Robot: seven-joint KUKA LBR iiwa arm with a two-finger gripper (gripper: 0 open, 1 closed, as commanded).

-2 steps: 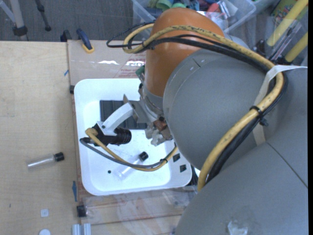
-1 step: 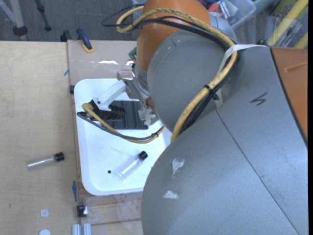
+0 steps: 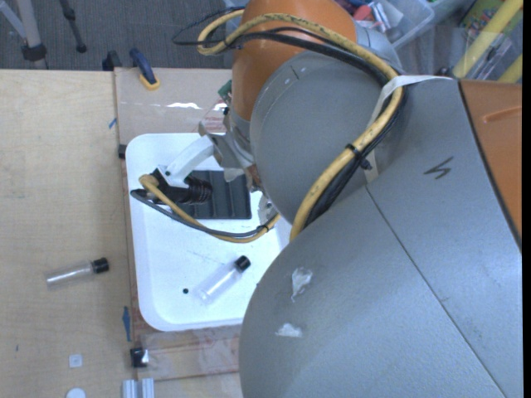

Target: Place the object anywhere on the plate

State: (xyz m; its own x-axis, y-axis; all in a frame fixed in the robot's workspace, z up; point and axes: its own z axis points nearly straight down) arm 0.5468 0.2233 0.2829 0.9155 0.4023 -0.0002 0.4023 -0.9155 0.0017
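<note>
Camera view: my gripper (image 3: 222,143) over the white bin (image 3: 162,305).
Can't tell if it's open; I should grab the capped vial (image 3: 222,279) by its middle.

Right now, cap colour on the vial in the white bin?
Black cap on a clear vial, camera view.

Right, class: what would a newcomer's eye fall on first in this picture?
The grey arm with its orange band, covering the right side. Next, the white bin at left centre, with a clear black-capped tube in it; a second tube lies on the wooden bench further left.
</note>
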